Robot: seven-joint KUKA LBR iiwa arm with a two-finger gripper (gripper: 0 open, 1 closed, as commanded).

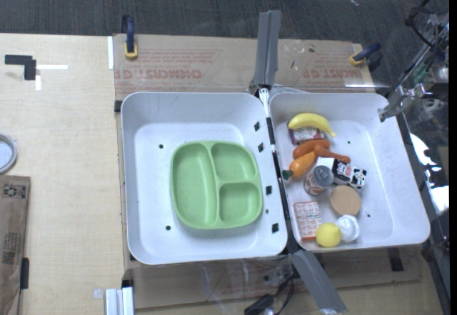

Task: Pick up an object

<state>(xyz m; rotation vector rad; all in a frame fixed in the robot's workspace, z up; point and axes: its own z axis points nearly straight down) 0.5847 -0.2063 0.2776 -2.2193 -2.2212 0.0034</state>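
Yellow and round, a lemon lies at the near edge of the right bin, and a small white lump touches it on the right side. Just beside the lemon, on the left, lies a flat printed packet. A little farther is a round tan disc, and behind it stand a small can and a black-and-white box, close to each other. An orange carrot lies at a slant next to the can, with its green end toward the wall between the bins. Farther still, a banana curves over a small brown packet. All these things, from which one is to be picked up, lie in the left half of the right bin, none of them lifted. The left bin holds a green plate with three compartments, lying flat in the middle. The gripper hangs over the far right corner of the right bin, well apart from all the things; it is small and partly blurred, so I cannot tell if it is spread or pressed together, and nothing is seen in it. Behind the bins lies a cardboard sheet with red print, fixed by a clamp at its far left corner.
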